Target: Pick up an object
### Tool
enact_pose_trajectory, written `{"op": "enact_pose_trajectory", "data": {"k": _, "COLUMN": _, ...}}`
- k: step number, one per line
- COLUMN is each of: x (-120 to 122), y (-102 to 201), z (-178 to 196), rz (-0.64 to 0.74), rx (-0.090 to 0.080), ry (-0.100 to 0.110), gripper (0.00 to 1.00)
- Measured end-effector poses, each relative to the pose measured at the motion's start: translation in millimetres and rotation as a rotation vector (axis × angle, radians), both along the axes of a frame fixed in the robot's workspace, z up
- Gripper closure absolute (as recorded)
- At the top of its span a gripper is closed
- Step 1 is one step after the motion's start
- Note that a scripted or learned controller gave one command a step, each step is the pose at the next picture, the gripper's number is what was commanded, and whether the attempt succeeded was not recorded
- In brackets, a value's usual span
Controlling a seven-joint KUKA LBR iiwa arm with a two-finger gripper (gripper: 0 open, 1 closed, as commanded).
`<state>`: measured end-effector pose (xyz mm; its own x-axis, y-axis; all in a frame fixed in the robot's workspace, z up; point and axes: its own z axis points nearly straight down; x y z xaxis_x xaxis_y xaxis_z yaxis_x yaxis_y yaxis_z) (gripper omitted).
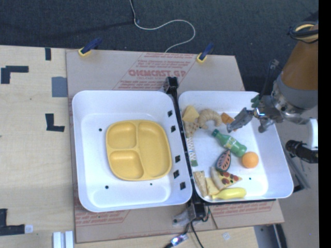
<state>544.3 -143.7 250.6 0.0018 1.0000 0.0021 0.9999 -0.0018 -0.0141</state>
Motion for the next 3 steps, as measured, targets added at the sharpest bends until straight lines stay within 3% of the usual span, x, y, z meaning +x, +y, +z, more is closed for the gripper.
{"op": "enact_pose_trajectory", "data": {"k": 1, "x": 2, "y": 0, "z": 7, "rz": 0.003, "rx": -0.002, "ry": -0.012, "gripper": 0.00}}
{"op": "enact_pose_trajectory", "data": {"k": 3, "x": -14, "y": 5, "z": -104, "rz": 0.003, "rx": 0.000, "ry": -0.006, "gripper": 0.00}}
